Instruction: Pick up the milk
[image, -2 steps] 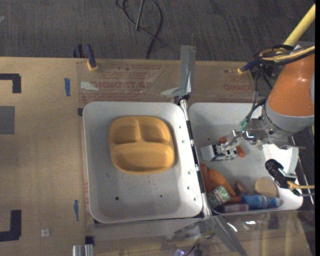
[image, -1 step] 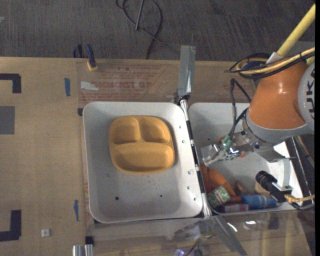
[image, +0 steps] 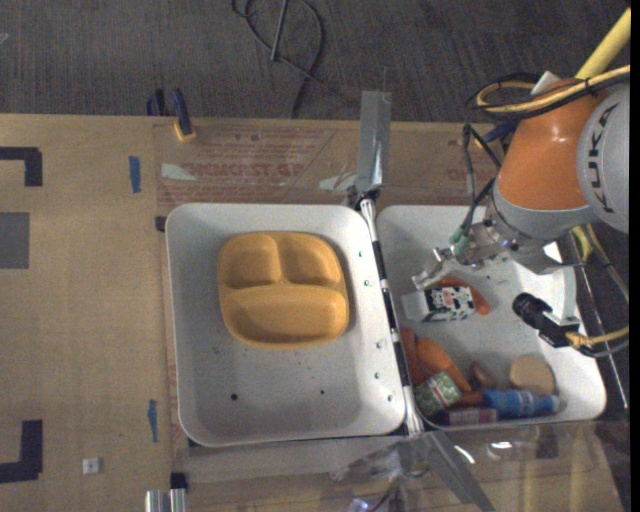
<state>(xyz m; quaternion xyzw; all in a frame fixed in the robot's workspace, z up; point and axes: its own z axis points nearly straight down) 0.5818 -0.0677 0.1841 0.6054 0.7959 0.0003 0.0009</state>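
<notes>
The counter (image: 80, 300) carries two shallow white bins side by side. The left bin (image: 190, 390) holds a yellow divided plate (image: 283, 287), set toward its 12 o'clock side. The right bin (image: 410, 235) holds the clutter: a small milk carton (image: 449, 301), white with black patches, lies on its side near the bin's centre. At 6 o'clock from the carton lies an orange carrot-shaped toy (image: 438, 358), and beyond it, along the bin's 6 o'clock wall, a green-topped can (image: 436, 390), a blue bottle (image: 520, 403) lying flat, and a tan round piece (image: 531, 373).

The arm (image: 560, 150) reaches in from 3 o'clock, its orange band above the wrist. The pincer (image: 445, 270) hangs just at 12 o'clock of the milk carton, very close over its upper edge; whether it touches the carton cannot be told. Its metal fingers (image: 428, 276) appear spread apart, with nothing seen between them. An orange sliver (image: 482, 300) shows at 3 o'clock of the carton.
</notes>
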